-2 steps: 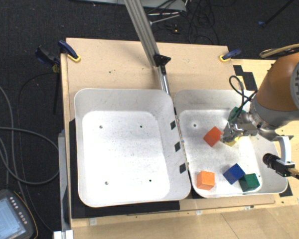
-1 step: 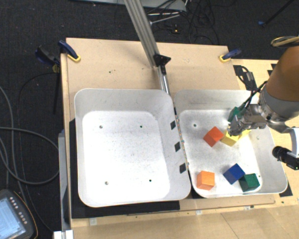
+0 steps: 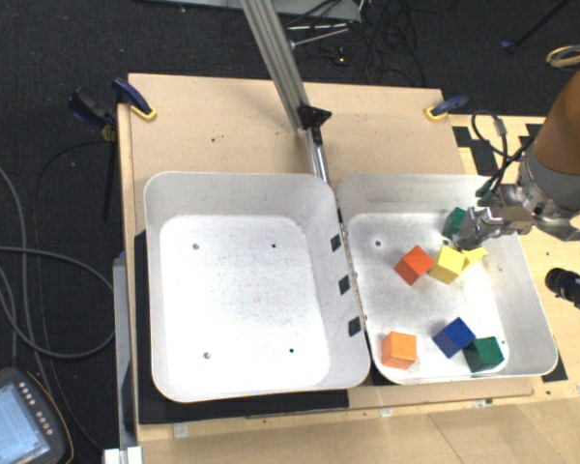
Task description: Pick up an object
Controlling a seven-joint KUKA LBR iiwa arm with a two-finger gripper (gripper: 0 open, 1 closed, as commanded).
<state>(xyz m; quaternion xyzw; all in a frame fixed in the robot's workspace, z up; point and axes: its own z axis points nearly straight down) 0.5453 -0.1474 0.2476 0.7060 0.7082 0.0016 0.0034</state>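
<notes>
Right, arm: the grey KUKA with its orange band reaches in from the right, and the gripper (image 3: 476, 228) sits low over the upper part of the right bin (image 3: 527, 303).
Gripper state: I cannot tell how it stands; it is small, dark and seen at a slant, so nothing clear between its tips.
Nearest candidates: a yellow block (image 3: 450, 264) lies just beside and below the gripper, a dark green block (image 3: 453, 222) just to its left, partly covered by the wrist hardware.
Other blocks: an orange block (image 3: 415, 264) touches or nearly touches the yellow one; lower down, a second orange block (image 3: 399, 349), a blue block (image 3: 453, 336) and a green block (image 3: 483, 354), the last two close together near the bin's front rim.
Left bin (image 3: 174, 288): white and speckled, well apart from the action.
Progress: by my judgement nothing is lifted yet; every block looks to be resting on the bin floor, so the grasp and the lift both remain.
Hard to read: whether the gripper touches the yellow block or the dark green one; a small yellow patch (image 3: 477, 254) right under the gripper could be a separate piece or part of the yellow block, I cannot say.
Cut off: the arm's upper part runs out of view at the right edge.
</notes>
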